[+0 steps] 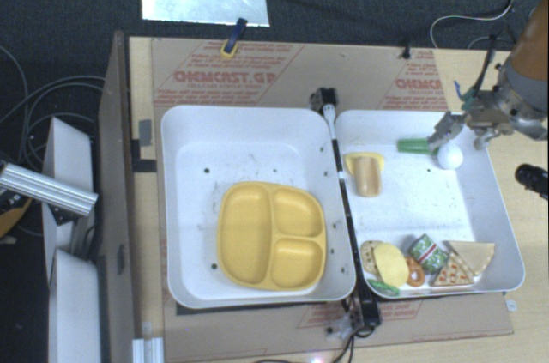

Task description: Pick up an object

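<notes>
My gripper [467,132] hangs over the far right corner of the right bin [446,207], its fingers spread apart with nothing between them. Just below it lies a white ball [449,156], and a green stick-shaped object [413,146] lies to its left. A tan cup [367,173] rests on its side near the bin's left wall. Along the near edge sit several toy foods: a yellow piece on a green leaf [388,265], a green can [425,249] and a pizza slice [463,263].
The left bin [197,147] holds a yellow divided plate [273,234]. A black clamp [325,100] sits at the far end of the wall between the bins. Cables and a metal bar lie off the bench at left.
</notes>
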You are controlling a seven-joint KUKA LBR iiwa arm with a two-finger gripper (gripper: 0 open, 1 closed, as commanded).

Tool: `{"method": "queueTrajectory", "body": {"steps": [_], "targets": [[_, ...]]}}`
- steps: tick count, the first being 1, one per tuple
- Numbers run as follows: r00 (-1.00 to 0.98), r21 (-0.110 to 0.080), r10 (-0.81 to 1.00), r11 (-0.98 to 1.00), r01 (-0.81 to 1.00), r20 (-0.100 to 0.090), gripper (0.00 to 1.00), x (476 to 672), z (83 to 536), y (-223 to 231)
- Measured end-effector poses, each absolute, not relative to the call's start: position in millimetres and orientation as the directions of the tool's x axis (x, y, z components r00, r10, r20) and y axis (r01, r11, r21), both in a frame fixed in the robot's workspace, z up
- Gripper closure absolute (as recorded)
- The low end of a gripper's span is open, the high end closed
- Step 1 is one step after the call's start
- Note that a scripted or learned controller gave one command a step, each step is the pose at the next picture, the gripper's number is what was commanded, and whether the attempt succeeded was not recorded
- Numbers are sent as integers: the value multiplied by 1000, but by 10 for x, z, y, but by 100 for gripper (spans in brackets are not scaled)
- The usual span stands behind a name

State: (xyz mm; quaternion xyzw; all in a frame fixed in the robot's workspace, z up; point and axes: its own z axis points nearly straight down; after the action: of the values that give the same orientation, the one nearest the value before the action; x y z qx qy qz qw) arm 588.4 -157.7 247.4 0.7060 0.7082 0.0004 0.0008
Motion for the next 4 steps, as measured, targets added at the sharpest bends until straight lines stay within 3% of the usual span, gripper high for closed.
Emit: {"method": "queueTrajectory", "body": {"steps": [1,2,3,4], "targets": [[-9,-2,1000,9,1000,2,0,6440,1460,-1127],[-4,11,1000,4,1000,-2,0,6399,1012,-1027],[-1,5,1000,1,1000,4,0,6720,891,-1344],[-4,15,1000,4,1000,1,100,6737,1023,-1333]]}}
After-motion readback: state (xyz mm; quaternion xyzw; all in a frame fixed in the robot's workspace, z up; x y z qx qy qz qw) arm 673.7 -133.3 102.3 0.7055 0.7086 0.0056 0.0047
